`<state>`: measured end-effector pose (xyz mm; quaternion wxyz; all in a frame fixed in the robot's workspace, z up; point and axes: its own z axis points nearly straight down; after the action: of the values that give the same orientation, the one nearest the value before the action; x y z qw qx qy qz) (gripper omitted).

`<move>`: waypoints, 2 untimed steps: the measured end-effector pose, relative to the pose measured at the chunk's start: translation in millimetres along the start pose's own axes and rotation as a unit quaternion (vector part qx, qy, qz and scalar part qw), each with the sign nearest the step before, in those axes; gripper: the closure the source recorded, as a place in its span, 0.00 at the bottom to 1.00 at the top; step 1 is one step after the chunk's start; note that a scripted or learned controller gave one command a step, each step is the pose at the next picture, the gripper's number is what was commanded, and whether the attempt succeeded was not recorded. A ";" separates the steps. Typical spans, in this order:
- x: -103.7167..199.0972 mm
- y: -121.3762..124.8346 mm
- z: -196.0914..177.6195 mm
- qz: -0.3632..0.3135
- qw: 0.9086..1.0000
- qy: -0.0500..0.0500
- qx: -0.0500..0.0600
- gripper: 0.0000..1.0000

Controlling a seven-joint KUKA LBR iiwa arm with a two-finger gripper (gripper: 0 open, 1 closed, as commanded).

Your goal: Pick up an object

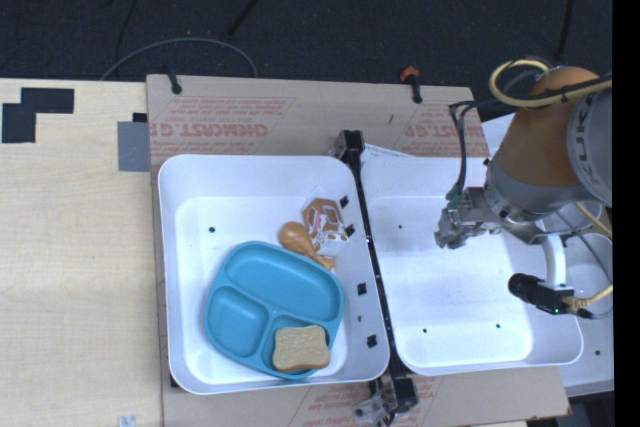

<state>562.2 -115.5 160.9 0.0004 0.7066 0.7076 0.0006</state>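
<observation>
White plastic bins sit side by side on a cardboard-covered tabletop, seen from above at a slant. The left bin (180, 215) holds all the objects. A blue divided tray (250, 300) lies toward its near edge, with a slice of bread (301, 347) resting in the tray's near-right compartment. Just beyond the tray, close to the bin's right wall, lie a tan drumstick-shaped toy (300, 240) and a small brown-and-white packet (325, 220), touching or nearly touching each other.

The grey arm with its orange band reaches in from the right, and the gripper (452, 227) hangs over the far-left part of the right bin (470, 335), well apart from every object. Whether its jaws are wide or narrow cannot be told from this angle.

To do the pick well, the arm probably needs to cross the divider between the bins first. The bread looks the easiest target, lying apart from the others. The toy and packet crowd each other and the wall, so jaws closing there risk catching both or striking the bin's side.
</observation>
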 end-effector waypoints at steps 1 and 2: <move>-0.8 -1.3 -42.6 0.000 1.000 0.000 0.000 1.00; 4.9 -8.4 -96.2 0.000 1.000 0.000 -0.001 1.00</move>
<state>553.6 -110.6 257.1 0.0009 0.7065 0.7077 0.0008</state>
